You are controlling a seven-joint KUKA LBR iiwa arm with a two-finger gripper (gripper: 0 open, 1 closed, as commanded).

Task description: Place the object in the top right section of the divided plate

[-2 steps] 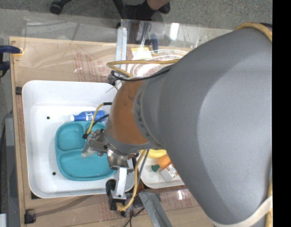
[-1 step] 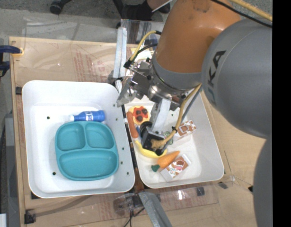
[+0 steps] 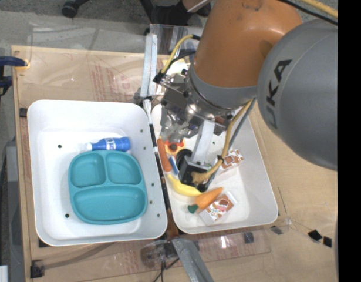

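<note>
Plate one, bottle one, banana one, snack packets two

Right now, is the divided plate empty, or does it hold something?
Empty: all three sections of the teal plate show bare; the blue-and-white bottle lies outside it, by its far rim.

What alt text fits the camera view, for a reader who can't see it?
The arm's gripper is low in the right bin, which holds a banana, a carrot and snack packets. In the left bin, a teal divided plate lies with a blue-and-white bottle beside its far edge.
</note>
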